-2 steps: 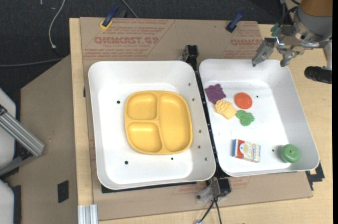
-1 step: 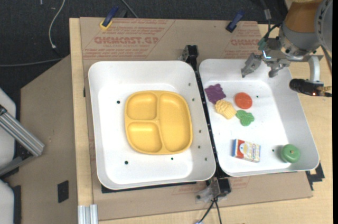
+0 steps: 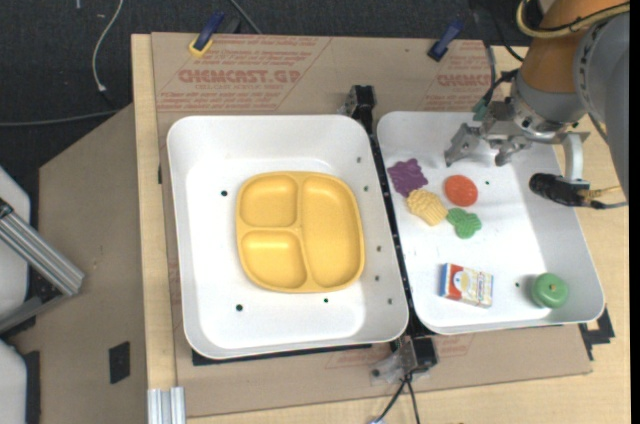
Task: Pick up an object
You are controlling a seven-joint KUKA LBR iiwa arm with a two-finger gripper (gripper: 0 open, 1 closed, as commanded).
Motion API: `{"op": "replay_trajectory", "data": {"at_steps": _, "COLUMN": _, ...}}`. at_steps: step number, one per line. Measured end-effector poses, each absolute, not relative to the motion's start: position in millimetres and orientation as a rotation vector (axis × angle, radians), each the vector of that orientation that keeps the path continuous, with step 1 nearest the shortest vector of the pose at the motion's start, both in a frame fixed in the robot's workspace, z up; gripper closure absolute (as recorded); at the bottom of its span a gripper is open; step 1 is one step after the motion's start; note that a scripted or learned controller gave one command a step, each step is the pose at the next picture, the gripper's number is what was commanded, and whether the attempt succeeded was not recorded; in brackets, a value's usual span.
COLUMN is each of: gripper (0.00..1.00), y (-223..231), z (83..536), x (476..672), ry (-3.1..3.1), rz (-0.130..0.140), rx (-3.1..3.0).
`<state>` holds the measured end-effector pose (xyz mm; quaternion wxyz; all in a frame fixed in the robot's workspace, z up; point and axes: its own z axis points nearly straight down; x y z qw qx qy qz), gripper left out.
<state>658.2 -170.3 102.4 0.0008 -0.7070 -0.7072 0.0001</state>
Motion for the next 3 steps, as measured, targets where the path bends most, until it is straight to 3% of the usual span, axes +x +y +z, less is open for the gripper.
{"op": "replay_trajectory", "data": {"at_steps": 1, "gripper": 0.00, "y": -169.5, "z": 84.5, "x": 658.3, "ry": -2.221, "rz": 0.003, "rx": -2.217}}
{"op": "replay_trajectory", "data": {"at_steps": 2, "gripper": 1.00, "y": -169.3, "z": 97.7, "x": 659.9, "ry": -2.225, "rz": -0.001, "rx": -2.218}}
{"op": "replay_trajectory", "data": {"at_steps": 3, "gripper": 1.00, "y": -163.2, "z": 161.0, "x": 665.8, "ry": -2.229, "rz": -0.008, "rx": -2.224}}
